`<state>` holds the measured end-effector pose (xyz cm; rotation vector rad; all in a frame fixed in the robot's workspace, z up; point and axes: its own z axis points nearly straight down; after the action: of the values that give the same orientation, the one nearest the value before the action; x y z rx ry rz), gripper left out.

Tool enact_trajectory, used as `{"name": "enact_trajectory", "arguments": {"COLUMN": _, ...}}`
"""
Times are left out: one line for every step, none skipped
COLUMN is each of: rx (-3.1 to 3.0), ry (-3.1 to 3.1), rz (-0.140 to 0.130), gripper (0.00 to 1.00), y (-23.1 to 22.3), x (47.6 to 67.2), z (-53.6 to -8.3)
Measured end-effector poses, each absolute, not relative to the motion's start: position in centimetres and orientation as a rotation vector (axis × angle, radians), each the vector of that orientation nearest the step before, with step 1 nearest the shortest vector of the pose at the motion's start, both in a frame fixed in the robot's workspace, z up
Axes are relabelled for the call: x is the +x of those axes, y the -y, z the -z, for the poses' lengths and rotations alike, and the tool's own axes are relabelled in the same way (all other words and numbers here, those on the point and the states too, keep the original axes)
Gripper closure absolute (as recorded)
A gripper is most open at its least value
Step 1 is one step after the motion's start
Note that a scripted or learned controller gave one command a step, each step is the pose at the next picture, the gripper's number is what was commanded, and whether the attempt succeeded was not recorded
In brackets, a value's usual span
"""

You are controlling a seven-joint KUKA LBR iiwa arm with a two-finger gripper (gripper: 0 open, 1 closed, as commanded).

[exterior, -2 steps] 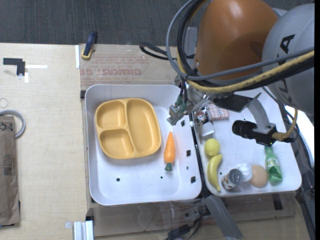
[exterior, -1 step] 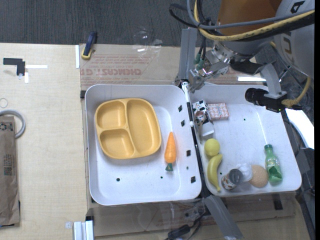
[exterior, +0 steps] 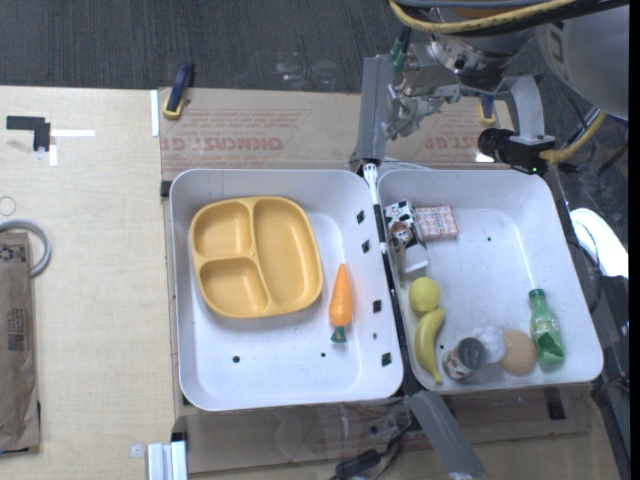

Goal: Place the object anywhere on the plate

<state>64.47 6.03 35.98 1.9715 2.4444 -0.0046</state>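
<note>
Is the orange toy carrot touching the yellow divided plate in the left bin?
Apart. The camera view shows a thin strip of white bin floor between the orange toy carrot and the right rim of the yellow divided plate.

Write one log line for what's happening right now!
gripper: above bins' far edge | plate: left bin | carrot: beside plate, not on it

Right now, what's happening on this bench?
A grey robot arm hangs above the far edge of the right bin, touching nothing. The yellow divided plate sits in the left bin, with a toy carrot lying beside it, off the plate. The right bin holds a banana, a green bottle and other small items.
</note>
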Motion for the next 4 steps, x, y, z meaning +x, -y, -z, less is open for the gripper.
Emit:
{"name": "enact_trajectory", "arguments": {"rx": 2.404, "ry": -2.023, "rz": 0.008, "gripper": 1.00, "y": -3.4, "x": 65.9, "z": -33.3}}
{"name": "enact_trajectory", "arguments": {"rx": 2.691, "ry": -1.619, "rz": 0.006, "gripper": 1.00, "y": -0.7, "x": 65.9, "z": -35.7}}
{"name": "enact_trajectory", "arguments": {"rx": 2.942, "ry": -1.101, "rz": 0.009, "gripper": 1.00, "y": 2.7, "x": 65.9, "z": -33.7}}
{"name": "enact_trajectory", "arguments": {"rx": 3.092, "ry": -0.553, "rz": 0.006, "gripper": 1.00, "y": 3.8, "x": 64.0, "z": -37.9}}
